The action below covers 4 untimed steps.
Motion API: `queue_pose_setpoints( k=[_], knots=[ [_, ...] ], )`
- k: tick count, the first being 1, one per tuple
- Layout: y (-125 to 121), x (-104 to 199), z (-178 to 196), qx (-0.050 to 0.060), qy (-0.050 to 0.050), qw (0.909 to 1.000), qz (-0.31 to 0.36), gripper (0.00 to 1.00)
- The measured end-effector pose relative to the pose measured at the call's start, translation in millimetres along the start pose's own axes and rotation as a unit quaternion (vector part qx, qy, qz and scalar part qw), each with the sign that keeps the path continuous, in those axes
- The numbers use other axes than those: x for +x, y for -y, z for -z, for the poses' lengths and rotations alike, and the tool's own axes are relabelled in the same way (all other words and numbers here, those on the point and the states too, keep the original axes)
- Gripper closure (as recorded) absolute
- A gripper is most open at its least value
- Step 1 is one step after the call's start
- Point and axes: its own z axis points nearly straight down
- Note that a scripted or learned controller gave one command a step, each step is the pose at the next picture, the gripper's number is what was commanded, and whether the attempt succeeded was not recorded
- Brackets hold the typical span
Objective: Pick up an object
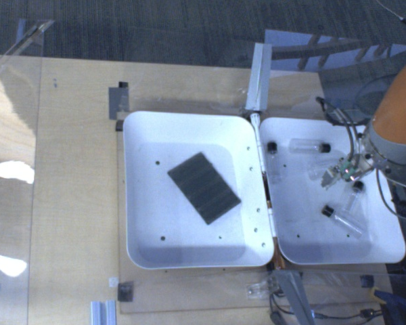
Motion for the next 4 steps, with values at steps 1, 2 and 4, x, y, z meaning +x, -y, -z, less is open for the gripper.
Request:
queue_pose_setpoints(
  k=[1, 2, 4],
  knots=[
    [28, 11, 45, -0.002, 0.001, 0.9996, 0.030, 1.00],
    [26, 11, 56, -0.004, 0.004, 0.9995, 0.031, 1.00],
    [21, 20, 88, -0.002, 0.002, 0.9974, 0.071, 1.00]
  ],
)
